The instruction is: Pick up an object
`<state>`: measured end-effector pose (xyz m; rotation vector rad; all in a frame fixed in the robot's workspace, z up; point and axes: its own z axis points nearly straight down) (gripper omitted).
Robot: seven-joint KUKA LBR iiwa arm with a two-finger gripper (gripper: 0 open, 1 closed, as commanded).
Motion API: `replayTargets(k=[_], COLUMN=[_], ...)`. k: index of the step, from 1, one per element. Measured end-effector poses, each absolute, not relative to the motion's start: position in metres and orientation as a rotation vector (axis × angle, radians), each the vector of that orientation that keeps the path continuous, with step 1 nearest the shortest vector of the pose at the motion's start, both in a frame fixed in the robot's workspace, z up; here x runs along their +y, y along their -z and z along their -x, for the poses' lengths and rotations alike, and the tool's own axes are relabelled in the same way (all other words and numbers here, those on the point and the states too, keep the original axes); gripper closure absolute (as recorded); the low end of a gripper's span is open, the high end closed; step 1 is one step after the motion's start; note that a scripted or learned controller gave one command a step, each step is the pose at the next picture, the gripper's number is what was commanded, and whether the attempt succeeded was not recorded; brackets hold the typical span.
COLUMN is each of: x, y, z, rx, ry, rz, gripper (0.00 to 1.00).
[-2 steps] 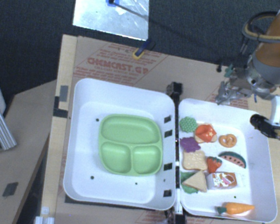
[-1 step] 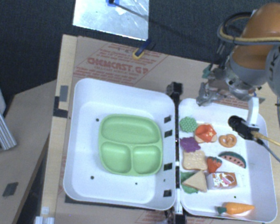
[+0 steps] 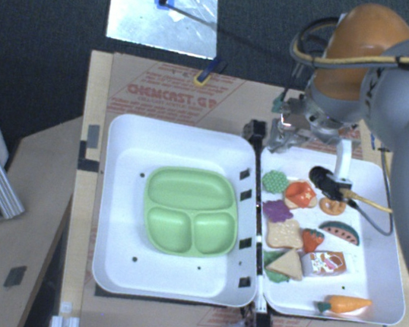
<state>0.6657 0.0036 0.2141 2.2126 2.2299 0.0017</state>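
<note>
Many small toy foods lie in the right bin [image 3: 383, 299]: a tomato [image 3: 301, 193], a pretzel [image 3: 332, 206], a melon slice [image 3: 340, 233], bread [image 3: 284, 234] and a carrot [image 3: 344, 303]. The gripper [image 3: 284, 137] hangs over the far left corner of this bin, and I cannot tell its state. To do the step well, I think it should choose a piece that lies apart, like the carrot, and come down straight over it. The left bin [image 3: 113, 252] holds a green tray [image 3: 189, 210]. The cardboard [image 3: 174, 89] behind shows red letters, perhaps "CHEMCAST".
</note>
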Motion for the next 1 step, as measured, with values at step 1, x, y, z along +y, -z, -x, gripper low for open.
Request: replayTargets(k=[1], x=[0.0095], y=[-0.2235], z=[-0.6596], rx=[2.228], ry=[-0.002], rz=[-2.214], gripper=[1.0])
